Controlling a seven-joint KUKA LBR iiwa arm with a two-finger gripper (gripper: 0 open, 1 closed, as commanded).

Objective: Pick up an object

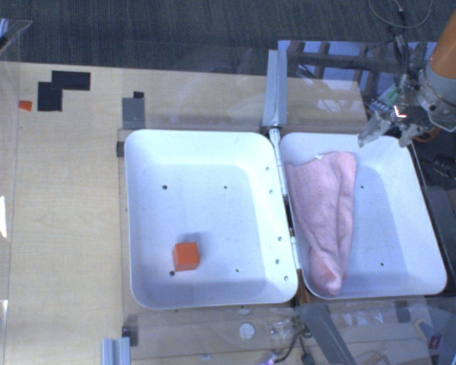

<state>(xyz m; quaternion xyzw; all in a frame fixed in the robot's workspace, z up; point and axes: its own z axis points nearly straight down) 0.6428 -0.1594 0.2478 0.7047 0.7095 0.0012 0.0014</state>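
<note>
From above, the gripper (385,133) hangs over the right bin's (395,272) far edge, fingers spread with nothing between them, seemingly poised to descend. The pink cloth (324,215) lies nearby along that bin's left side; an orange block (186,256) sits in the left bin (205,166).

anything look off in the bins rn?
Nothing damaged or spilled. The pink towel lies rumpled and folded along the left side of the right bin. The orange block sits alone in the left bin. The gripper is at the right bin's far edge.
</note>
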